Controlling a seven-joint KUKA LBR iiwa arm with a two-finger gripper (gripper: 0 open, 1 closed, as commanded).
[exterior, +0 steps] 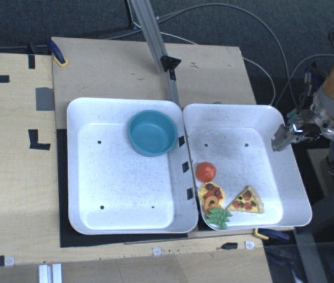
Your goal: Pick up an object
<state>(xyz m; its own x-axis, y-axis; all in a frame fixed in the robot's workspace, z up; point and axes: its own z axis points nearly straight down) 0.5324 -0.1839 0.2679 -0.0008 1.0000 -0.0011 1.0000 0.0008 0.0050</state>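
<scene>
And here we are over the bench, two shallow white bins side by side. The gripper [286,135] sits at about three o'clock in the view, right at the outer rim of the right bin [285,175], its dark tip hanging just over the bin's edge. It is small and dim from here, so I cannot tell how it is set; there is nothing visible in its grasp.

Down in the right bin, all the action is clustered at the bin's seven o'clock corner. A red tomato [206,171] sits near the dividing wall, apart from the rest. Just below it, toward six o'clock, lies a yellow-and-red toy piece [212,194], and touching its lower edge is a green leafy piece [219,216], tucked into the bottom corner. Just beside them, toward four o'clock from the tomato, a pizza slice [246,200] lies flat, its point aimed up toward twelve o'clock. All of these lie well apart from the gripper, across the speckled floor of the bin.

Over in the left bin [84,175], a blue bowl [152,132] stands upright at the bin's one o'clock corner, close to the wall shared with the right bin.

A grey metal pole [149,28] slants in from twelve o'clock, ending where the two bins meet.
</scene>
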